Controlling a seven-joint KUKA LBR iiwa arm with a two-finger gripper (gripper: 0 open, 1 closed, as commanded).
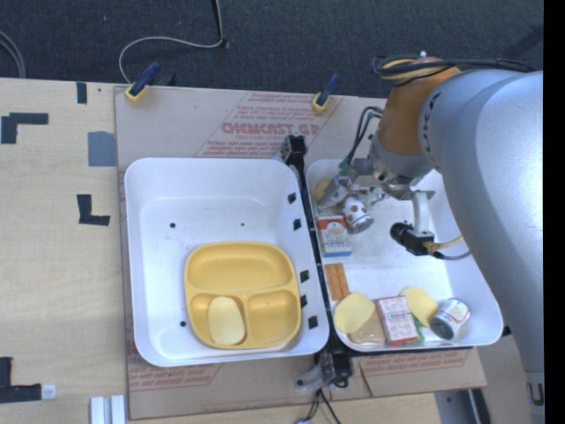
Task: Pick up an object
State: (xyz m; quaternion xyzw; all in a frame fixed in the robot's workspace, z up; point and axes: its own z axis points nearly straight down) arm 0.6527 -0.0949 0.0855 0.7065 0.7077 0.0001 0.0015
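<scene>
End effector (351,194) — low over right bin (468,276)

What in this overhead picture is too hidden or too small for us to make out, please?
- Gripper, camera view: the wrist covers it, so nothing shows whether it holds anything.
- Right bin: the arm hides its far right part.
- Red-and-white box: label print too small to read.

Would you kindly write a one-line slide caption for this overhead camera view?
Grey KUKA arm's gripper lowered into the cluttered right white bin, while the left white bin holds a yellow compartment tray.
</scene>
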